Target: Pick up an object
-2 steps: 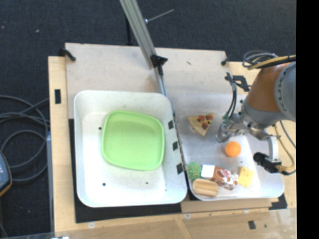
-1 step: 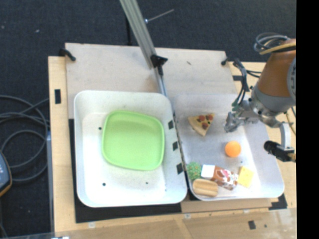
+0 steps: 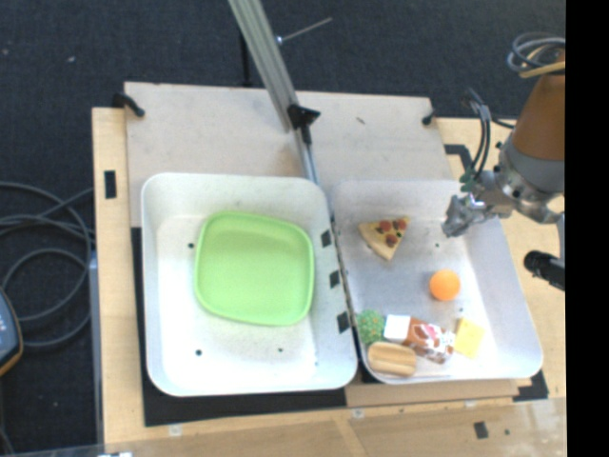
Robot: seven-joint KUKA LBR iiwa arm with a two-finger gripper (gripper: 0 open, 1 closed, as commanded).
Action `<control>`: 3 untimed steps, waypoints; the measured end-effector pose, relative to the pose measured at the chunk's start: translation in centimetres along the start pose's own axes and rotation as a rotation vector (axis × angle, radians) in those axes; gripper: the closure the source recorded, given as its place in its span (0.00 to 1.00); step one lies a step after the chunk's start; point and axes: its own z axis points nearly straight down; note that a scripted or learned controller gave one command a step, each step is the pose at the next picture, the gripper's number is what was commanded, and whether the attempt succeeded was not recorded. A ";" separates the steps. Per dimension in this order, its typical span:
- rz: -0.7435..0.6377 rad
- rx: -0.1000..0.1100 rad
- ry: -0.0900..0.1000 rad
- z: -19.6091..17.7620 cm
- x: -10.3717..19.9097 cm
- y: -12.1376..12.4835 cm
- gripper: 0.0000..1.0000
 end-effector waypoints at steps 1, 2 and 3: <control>-0.003 0.005 0.002 0.6 5.2 -0.5 1.00; -0.003 0.005 0.002 0.9 10.1 -0.9 1.00; -0.003 0.005 0.001 1.3 14.4 -2.2 1.00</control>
